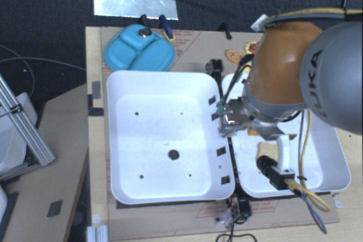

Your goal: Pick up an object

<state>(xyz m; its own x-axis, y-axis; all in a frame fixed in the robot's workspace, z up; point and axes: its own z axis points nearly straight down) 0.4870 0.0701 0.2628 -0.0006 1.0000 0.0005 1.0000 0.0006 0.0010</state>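
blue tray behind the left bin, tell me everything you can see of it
The blue tray is light blue, looks like molded plastic, with rounded corners and shallow divided compartments. A small dark round piece sits near its top. It lies on the brown bench, its front edge meeting the left bin's back rim. Nothing grips it.

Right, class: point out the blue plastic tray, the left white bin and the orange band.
Blue plastic tray (139, 49), camera view, middle.
Left white bin (119, 139), camera view, bare floor.
Orange band (281, 65), camera view, centre.
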